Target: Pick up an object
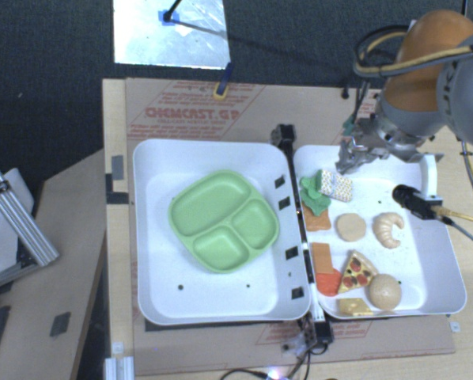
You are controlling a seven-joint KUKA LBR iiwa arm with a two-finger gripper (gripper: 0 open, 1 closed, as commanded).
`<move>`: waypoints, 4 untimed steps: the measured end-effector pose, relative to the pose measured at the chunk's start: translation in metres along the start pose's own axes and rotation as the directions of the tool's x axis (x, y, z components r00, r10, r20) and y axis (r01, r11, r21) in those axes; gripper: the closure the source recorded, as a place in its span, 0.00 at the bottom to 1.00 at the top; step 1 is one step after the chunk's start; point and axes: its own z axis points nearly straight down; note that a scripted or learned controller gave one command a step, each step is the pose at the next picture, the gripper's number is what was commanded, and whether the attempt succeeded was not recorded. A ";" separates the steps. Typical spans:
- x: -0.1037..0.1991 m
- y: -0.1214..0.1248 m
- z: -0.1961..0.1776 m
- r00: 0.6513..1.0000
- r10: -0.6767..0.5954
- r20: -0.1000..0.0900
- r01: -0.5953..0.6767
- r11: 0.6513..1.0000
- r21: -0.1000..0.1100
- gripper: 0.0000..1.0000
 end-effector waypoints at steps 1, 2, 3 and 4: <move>0.046 0.005 -0.006 1.000 0.001 0.001 -0.001 1.000 0.000 1.00; 0.102 0.011 -0.003 1.000 0.001 0.000 -0.001 1.000 0.000 1.00; 0.157 -0.007 -0.013 1.000 0.000 0.000 0.000 1.000 0.002 1.00; 0.168 -0.009 -0.005 1.000 0.003 0.001 -0.003 1.000 0.002 1.00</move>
